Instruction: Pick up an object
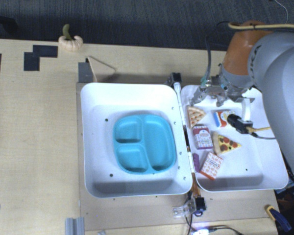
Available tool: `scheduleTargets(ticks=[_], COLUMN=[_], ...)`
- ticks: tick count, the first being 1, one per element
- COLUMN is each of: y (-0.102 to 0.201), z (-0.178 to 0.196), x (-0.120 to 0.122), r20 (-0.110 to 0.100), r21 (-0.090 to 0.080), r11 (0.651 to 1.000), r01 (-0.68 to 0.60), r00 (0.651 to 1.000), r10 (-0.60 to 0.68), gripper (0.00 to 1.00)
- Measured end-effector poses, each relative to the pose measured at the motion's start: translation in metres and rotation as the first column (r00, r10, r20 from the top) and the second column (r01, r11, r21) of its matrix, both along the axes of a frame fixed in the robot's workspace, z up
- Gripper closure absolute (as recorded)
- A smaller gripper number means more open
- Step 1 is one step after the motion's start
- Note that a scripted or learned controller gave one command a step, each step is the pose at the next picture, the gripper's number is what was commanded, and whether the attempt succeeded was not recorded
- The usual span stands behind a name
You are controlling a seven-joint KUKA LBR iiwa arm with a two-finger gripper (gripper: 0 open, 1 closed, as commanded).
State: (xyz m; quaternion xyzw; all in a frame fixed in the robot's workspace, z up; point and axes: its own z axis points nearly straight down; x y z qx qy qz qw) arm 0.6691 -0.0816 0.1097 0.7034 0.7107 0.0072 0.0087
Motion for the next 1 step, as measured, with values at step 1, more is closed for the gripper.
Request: scheduleTargets(ticks=[1], y=[0.0005], z=[0.0119], x=[0.0015], r20=[0.004], r21=[-0.001], r11=[1.000], r01=[-0.005], r00=[1.000], r10=[0.005], gripper=[1.00])
